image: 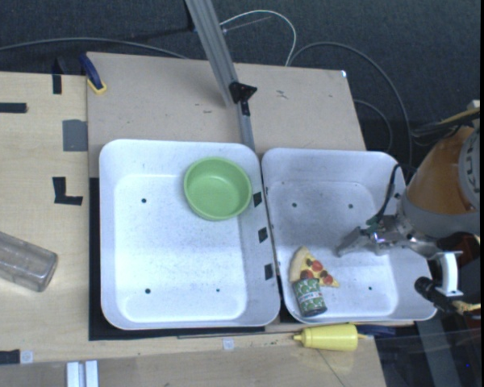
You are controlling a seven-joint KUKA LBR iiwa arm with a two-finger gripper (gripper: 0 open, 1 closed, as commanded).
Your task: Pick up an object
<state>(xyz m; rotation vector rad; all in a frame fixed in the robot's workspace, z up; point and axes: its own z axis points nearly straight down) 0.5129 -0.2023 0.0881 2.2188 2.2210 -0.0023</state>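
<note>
The arm [448,188] is reaching in from the right, over the right bin [323,168]. The gripper [356,244] is hovering above the bin floor, right of the bin's centre. Whether it is released or clenched cannot be told; nothing is visible in its grasp.

A pizza slice [313,266] is lying in the front left part of the right bin, with a small green can [310,295] just beside its near end. Both are sitting left of the gripper, apart from it.

A green bowl [217,188] is resting in the left bin [129,240], at its rear right corner. A yellow bottle [332,338] is lying on the bench [161,95], just in front of the right bin.
</note>
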